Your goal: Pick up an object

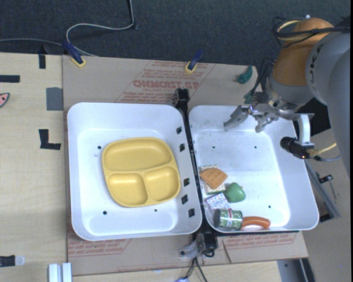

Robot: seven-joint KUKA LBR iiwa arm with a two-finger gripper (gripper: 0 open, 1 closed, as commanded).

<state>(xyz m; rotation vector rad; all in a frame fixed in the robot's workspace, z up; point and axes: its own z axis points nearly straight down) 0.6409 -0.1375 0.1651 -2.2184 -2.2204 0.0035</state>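
Camera view has my gripper (247,121) spread wide, holding nothing, over the right bin's (294,175) bare far end; the waffle (213,177) and green toy (235,191) cluster near its front edge.

Even, bright overhead light; the white bins (82,157) glare softly, with faint shadows along their inner walls; the picture is slightly soft and grainy, the top dark

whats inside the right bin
The right bin holds a waffle-like piece, a green toy, a small packet, a green can and an orange piece, clustered near its front left. Anything beneath them is covered.
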